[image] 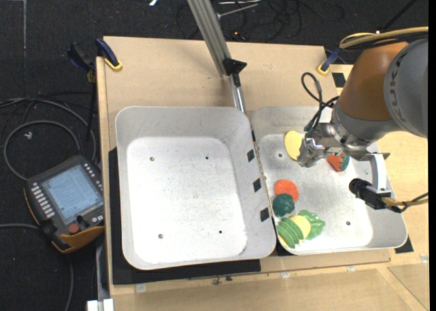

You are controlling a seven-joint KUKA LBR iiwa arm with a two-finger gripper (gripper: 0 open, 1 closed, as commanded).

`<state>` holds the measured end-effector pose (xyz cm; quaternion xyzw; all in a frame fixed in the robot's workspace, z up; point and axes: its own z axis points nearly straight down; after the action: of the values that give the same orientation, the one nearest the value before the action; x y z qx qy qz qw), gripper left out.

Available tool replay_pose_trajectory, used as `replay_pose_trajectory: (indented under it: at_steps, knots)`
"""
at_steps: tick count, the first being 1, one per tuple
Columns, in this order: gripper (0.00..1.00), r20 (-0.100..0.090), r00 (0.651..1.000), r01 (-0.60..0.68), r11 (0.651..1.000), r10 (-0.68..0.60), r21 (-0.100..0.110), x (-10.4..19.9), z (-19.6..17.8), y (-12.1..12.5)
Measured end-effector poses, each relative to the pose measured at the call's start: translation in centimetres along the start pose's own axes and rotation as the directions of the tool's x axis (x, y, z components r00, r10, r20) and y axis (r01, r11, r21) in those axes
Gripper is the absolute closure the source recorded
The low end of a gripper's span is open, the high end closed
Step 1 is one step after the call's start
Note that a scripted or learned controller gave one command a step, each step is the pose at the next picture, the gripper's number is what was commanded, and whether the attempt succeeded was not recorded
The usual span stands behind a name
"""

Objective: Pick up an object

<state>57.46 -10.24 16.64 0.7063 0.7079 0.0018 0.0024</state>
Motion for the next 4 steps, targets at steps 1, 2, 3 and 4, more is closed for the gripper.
replay_pose_trajectory:
  at_steps: [1,2,3,4]
  knots:
    - [1.0,0.001,1.0,0.0,1.0,0.0,-0.001,-0.9,-5.9,0.5]
    - [1.0,0.0,1.0,0.001,1.0,-0.001,0.0,-0.9,-10.6,0.6]
    - [1.0,-0.001,1.0,0.005,1.0,-0.005,0.004,4.2,-10.4,2.1]
    - [1.0,-0.002,1.0,0.005,1.0,-0.005,0.007,8.8,-9.8,1.7]
